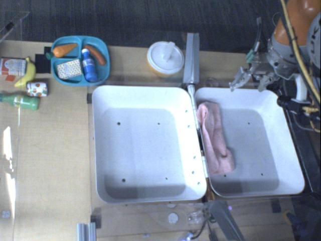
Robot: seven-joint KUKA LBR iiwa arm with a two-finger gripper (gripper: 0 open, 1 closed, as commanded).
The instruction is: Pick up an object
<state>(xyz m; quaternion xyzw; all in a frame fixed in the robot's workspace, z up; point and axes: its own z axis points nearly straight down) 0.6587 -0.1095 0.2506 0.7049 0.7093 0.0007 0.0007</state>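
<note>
A pink cloth (214,137) lies crumpled along the left wall of the right bin (288,144), stretching from near the far corner toward the front. My gripper (249,79) hangs above the far rim of the right bin, to the upper right of the cloth and well apart from it. Its fingers (237,82) are spread, and nothing is between them.
The left bin (100,149) sits beside the right one, with a metal divider (191,59) at the back between them. Behind are a white lidded bowl (165,57), a blue tray of toy food (80,60), and small items (22,82) at far left.
</note>
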